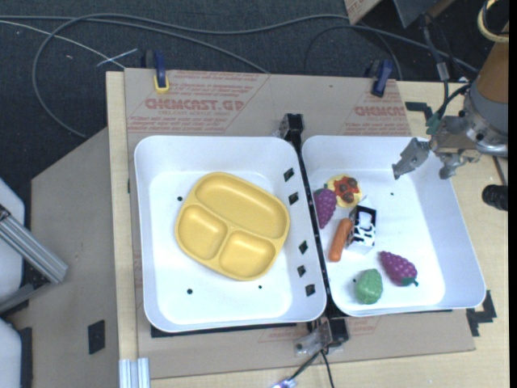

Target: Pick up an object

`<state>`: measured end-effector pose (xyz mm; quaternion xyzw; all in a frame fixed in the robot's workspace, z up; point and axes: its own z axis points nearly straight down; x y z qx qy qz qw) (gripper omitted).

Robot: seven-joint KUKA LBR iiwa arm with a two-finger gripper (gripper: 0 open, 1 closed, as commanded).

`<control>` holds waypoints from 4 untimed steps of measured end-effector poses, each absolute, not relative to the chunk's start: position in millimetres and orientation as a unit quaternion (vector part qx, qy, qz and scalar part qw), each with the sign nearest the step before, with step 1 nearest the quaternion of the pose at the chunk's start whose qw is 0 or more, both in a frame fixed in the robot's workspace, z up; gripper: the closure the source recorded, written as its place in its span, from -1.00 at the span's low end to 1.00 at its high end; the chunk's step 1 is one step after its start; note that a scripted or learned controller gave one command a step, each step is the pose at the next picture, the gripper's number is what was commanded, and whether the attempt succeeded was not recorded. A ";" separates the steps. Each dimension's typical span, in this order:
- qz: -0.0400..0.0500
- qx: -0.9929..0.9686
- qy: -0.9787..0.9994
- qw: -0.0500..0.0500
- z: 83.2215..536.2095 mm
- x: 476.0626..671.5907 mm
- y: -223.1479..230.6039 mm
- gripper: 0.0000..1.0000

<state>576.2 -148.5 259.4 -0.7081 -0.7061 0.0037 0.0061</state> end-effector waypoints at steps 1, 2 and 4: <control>0.000 -0.707 -0.707 0.001 266.3 578.4 -148.1 -1.00; 0.001 -0.707 -0.707 0.002 223.1 584.1 -149.3 -1.00; 0.001 -0.707 -0.707 0.003 133.3 583.5 -144.5 -1.00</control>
